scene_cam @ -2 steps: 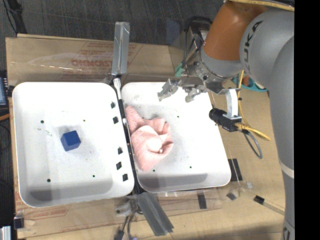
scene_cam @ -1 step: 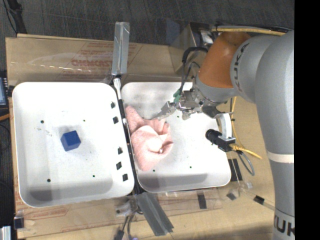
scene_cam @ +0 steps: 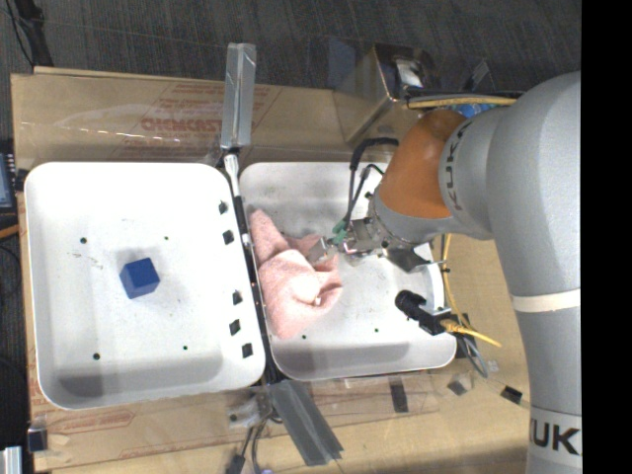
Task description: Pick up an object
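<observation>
Fingers state unclear, at soft crumpled pink cloth in right bin; blue cube in left bin.

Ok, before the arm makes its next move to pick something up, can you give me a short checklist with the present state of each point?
1. Object in reach: pink cloth lies in the right bin, against its left wall. Ok.
2. Gripper position: at the cloth's upper right edge. Ok.
3. Cloth between the fingers: cannot tell.
4. Other object: blue cube sits alone in the left bin, apart from the arm. Ok.
5. Cable by the wrist: loops above the right bin, near the gripper; snagging cannot be ruled out. Cannot tell.
</observation>
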